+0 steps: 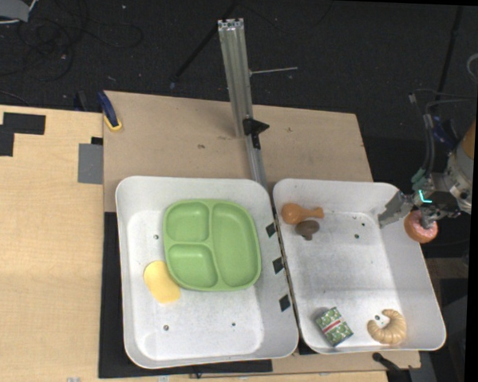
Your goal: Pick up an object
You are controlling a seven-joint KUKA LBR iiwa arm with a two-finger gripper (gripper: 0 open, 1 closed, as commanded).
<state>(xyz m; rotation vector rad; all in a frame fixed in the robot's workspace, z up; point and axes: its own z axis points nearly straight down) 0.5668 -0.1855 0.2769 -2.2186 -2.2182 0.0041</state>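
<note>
Above the right bin's point(426, 272) far-right rim, the gripper point(420, 213) holds a pink doughnut point(421, 228).

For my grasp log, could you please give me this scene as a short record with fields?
left bin: green divided plate; yellow piece touching the plate's lower-left edge
right bin: brown pear-shaped toy by a dark lump; green box; tan croissant
hand: at the right bin's upper-right rim
pink donut: at that rim, under the hand; held or not, unclear
</note>
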